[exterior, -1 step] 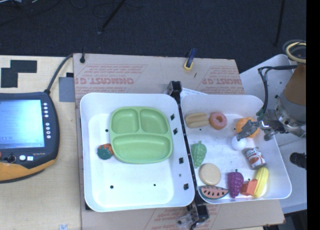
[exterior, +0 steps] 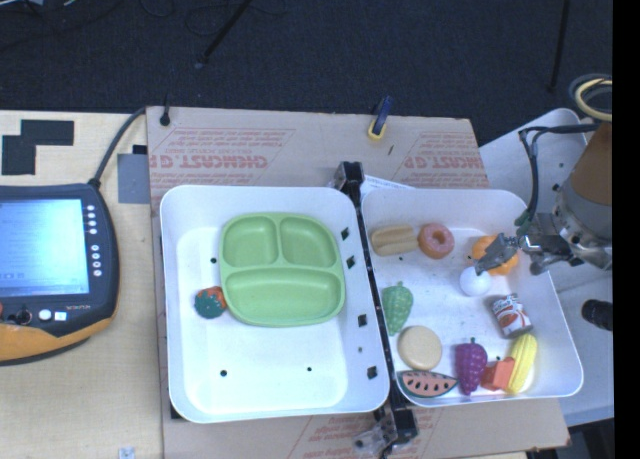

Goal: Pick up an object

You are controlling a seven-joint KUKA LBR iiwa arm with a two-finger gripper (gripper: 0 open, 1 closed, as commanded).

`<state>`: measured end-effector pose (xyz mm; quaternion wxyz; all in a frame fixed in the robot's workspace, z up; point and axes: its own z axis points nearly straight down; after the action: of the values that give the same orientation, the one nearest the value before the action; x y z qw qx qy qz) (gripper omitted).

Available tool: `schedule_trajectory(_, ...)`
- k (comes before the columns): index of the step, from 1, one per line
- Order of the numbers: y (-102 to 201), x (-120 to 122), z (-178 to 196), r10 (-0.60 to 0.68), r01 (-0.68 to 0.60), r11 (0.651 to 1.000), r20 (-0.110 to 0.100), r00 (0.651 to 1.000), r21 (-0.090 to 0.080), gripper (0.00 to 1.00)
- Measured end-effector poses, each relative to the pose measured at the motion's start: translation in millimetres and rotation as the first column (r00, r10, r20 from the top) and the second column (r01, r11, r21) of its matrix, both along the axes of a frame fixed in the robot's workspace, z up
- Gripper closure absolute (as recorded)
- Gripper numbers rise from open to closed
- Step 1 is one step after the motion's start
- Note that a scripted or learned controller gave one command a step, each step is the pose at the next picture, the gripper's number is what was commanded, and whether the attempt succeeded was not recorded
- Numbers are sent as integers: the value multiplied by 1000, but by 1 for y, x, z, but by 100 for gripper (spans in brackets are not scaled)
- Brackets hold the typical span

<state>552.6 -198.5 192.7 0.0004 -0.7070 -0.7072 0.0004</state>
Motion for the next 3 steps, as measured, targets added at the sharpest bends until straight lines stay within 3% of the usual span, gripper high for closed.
schedule_trajectory(2,9,-8,-108,1,-1,1000,-3,1000,2,0)
schedule_trajectory(3,7,-7,-95,-2,2,1000,-2,1000,2,100)
